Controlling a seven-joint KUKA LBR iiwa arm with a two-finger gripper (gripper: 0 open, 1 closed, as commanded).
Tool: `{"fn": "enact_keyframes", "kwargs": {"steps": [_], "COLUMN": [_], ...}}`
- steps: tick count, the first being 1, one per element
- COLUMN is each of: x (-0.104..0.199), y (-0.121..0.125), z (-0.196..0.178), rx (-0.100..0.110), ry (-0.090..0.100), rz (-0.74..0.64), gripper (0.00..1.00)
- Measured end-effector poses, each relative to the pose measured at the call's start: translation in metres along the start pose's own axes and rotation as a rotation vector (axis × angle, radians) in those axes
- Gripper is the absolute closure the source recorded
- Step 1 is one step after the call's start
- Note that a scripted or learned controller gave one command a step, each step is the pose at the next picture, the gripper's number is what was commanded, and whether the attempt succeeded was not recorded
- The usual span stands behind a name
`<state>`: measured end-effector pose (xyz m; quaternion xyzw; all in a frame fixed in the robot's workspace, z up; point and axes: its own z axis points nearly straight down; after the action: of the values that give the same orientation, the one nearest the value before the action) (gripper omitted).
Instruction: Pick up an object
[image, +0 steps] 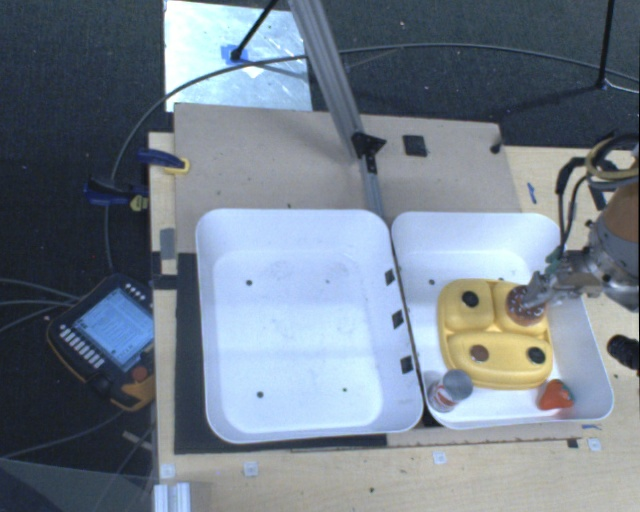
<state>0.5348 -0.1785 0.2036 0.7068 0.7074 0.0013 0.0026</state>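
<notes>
gripper poised over the yellow tray

a moulded yellow plastic tray (495, 335) is seen in the right white bin (420, 250), with a small grey-capped cylinder (452, 386) and an orange-red piece (555, 395) near its front. the gripper (527, 299) is placed over the tray's upper right hollow; whether anything is clasped cannot be told. the step is judged to be the approach; a firm closure and lift are called for next. no legible writing is found.
</notes>
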Motion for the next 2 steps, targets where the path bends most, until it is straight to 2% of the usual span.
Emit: {"fn": "enact_keyframes", "kwargs": {"steps": [1, 2], "x": [0.000, 0.042], "y": [0.002, 0.008], "z": [-0.048, -0.043], "rx": [0.000, 0.003], "ry": [0.000, 0.003], "rz": [-0.004, -0.009], "gripper": [1.00, 1.00]}}
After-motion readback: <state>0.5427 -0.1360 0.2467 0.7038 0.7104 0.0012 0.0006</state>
